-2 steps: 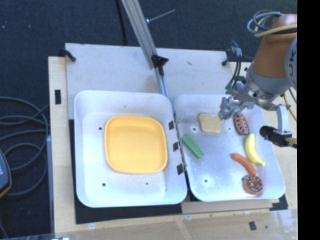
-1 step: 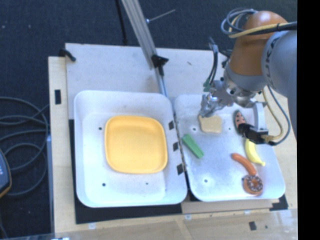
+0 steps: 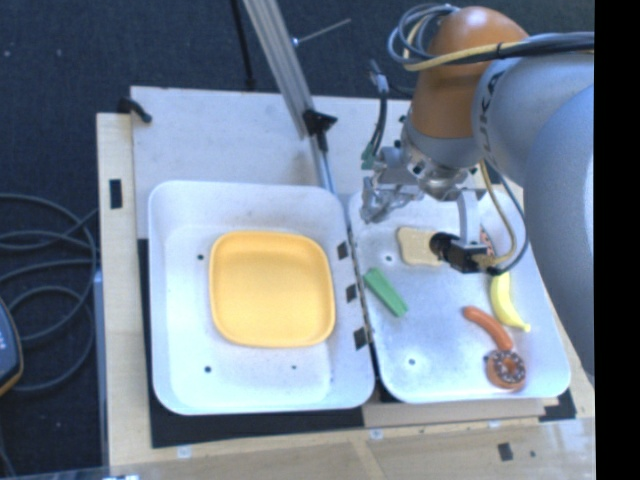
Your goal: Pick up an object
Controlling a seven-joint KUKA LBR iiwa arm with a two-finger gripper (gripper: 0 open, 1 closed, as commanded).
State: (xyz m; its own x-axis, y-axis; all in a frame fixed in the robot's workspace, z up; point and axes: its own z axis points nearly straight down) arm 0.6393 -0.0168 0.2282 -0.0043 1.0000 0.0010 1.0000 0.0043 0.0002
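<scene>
target pick (my guess): green block (image 3: 385,293), since the task names no one thing, and this one lies clear of its neighbours
target location: right bin (image 3: 432,353), left side, just beside the wall it shares with the left bin (image 3: 175,298)
target axis: long axis runs diagonally, far-left to near-right; lies flat
alt target: tan bread slice (image 3: 413,245), far part of the right bin, closer to the tool than the block
gripper (image 3: 377,206): over the far-left corner of the right bin, pointing down, about at the rim
gripper state: cannot tell if it's open or closed, too blurred; nothing visible in its grasp
key relation: block lies toward the near side from the gripper, a touch to the right, well apart; bread slice lies right and slightly near, just beside it
next move (judgement): translate toward the near side along the left wall, and rotate the wrist so the closing line crosses the block's short side
risk: the block sits tight to the bin wall, so a contact on that side may foul the wall
other items, right bin: banana (image 3: 508,303) at the right side, sausage (image 3: 488,328) just near-left of it, chocolate donut (image 3: 505,369) in the near-right corner
left bin: yellow plate (image 3: 271,288), centred
tabletop (image 3: 200,138): carries both bins side by side
</scene>
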